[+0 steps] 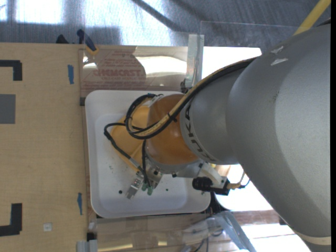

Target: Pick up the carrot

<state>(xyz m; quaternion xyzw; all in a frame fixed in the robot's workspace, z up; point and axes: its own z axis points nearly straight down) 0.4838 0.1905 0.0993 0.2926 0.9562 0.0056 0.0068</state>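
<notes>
The arm hangs low over the white bin [100,193] near the counter's front edge, its orange band and grey bulk covering most of the bin's floor. The claw [140,185] sits just above the bin's bare floor, toward the front wall. I cannot tell its state from this slant, and nothing can be made out in its grip. The carrot's place I cannot tell (likely under the arm). To do this well, I judge the claw should settle squarely over the carrot before closing, clear of the bin wall.
</notes>
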